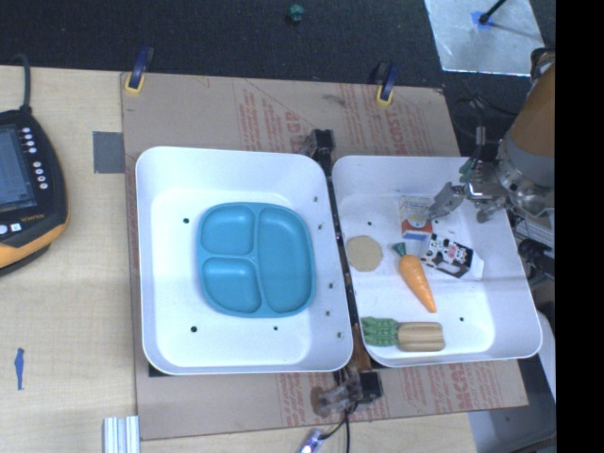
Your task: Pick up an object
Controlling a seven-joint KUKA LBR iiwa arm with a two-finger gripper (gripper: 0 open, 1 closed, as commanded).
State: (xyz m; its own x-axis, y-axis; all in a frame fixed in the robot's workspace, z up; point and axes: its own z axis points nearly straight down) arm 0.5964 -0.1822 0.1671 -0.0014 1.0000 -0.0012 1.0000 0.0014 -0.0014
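the arm (533,125) is cut off at the right edge, only its orange band and wrist showing. its gripper (451,199) hangs over the right bin (491,338), metal fingers spread apart and holding nothing, just above a small clear packet (416,217). below lie a black-and-white carton (445,253), orange carrot (416,282), round tan cookie (363,253) and bread roll (420,336). a blue divided plate (256,259) sits in the left bin (170,347).

Fixed overhead slant on both bins (151,253)
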